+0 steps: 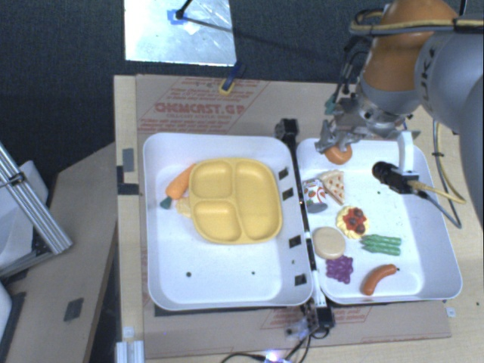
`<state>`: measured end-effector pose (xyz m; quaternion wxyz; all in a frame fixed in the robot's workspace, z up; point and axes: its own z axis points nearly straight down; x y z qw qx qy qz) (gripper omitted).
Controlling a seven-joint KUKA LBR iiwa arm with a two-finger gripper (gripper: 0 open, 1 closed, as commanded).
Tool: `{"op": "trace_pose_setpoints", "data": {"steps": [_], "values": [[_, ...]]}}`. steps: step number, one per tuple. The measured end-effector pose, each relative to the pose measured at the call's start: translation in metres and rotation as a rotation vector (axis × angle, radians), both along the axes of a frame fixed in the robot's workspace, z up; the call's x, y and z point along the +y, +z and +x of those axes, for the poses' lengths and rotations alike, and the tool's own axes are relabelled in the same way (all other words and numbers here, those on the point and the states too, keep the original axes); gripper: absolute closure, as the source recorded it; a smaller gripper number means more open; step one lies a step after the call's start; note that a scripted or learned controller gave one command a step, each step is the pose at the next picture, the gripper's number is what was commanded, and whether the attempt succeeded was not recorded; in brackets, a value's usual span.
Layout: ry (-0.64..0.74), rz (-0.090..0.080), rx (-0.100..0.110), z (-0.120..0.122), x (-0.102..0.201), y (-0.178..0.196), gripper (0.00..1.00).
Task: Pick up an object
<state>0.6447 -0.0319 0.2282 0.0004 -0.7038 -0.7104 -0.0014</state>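
Inspector: Sausage (378,278) lies nearest the camera, at five o'clock in the right bin (431,225). Beside it sit grapes (339,268), a round cracker (329,242), green beans (380,243), a small pizza (352,221) and a sandwich wedge (333,185).

Clerk: And the end effector (338,144)?

Inspector: Low at eleven o'clock in that bin, directly over an orange ball (338,155). Whether its tips are spread or pinching the ball, I cannot tell; they are hidden.

Clerk: Progress?

Inspector: Approach made, in my judgement. No lift is evident; the ball appears to rest on the bin floor. Left bin (162,278) holds a yellow tray (231,200) and a carrot (180,181), untouched.
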Motion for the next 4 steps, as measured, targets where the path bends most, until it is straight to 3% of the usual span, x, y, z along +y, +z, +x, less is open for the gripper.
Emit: {"op": "trace_pose_setpoints", "data": {"steps": [2, 3, 4], "values": [[0.001, 0.000, 0.002, -0.026, 0.111, -0.013, 1.00], [-0.003, -0.001, -0.001, -0.018, 0.122, -0.001, 1.00], [-0.009, -0.003, 0.003, -0.032, 0.110, -0.011, 1.00]]}}
